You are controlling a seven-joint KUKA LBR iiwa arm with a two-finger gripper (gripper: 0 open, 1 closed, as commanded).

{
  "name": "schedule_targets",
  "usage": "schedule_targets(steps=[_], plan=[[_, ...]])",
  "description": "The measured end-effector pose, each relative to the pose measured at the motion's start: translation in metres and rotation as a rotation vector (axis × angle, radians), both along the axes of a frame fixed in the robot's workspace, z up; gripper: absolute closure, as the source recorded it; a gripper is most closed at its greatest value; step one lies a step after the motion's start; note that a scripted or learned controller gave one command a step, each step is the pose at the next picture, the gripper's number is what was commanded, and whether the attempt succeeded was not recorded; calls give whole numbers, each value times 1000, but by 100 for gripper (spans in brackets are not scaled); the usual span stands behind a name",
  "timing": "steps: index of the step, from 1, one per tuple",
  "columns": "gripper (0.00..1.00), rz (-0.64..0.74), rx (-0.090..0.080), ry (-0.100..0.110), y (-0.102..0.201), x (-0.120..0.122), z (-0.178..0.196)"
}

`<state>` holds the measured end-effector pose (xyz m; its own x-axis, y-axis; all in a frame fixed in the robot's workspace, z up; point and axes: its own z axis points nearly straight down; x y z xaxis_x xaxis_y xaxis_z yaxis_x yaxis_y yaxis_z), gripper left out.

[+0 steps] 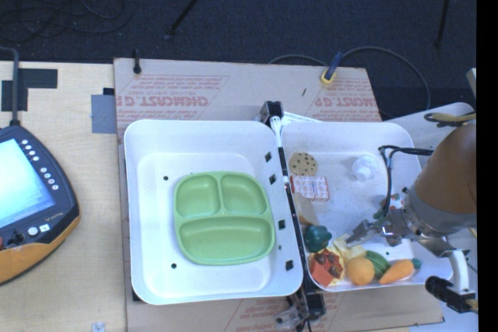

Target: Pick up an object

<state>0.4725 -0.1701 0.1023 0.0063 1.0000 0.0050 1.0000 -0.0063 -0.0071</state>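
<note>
Bench, seen from above at a slant: two shallow white bins side by side on a sheet of printed cardboard [233, 93]. The left bin [148, 167] holds one pale green divided plate [224, 216] with three compartments, lying flat near the bin's middle. The right bin [342, 140] holds the loose objects. Near its upper left lies a round speckled cookie [303, 163]; just below that, a small packet with red print [310, 187]. A clear, pale item [362, 167] sits towards the upper middle, too faint to identify. Along the lower edge the objects crowd together: a dark green piece [317, 236] against the divider, an orange and red item [327, 264] below it, a round orange fruit [359, 270] beside that, then a green vegetable [377, 261] and a carrot [397, 271] further right, all touching or nearly so. The arm [447, 183] enters from the right, its orange band visible above the grey wrist, with a dark cable [387, 171] looping up over the bin. The gripper [372, 230] sits low inside the right bin, just above the cluster at the lower edge, its metal fingers [359, 232] pointing left towards the dark green piece; whether they are apart or together cannot be told, and nothing is seen between them. Off to the left of the bench rests a control pendant [31, 198] with a lit screen and an orange rim.
</note>
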Motion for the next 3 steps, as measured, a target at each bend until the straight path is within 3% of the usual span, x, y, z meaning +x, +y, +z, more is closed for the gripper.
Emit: schedule_targets(steps=[1,2,3], plan=[[0,13,-5,-18,52,47,132],[0,4,-7,-6,-3,80,129],[0,3,0,-4,-36,51,-17]])
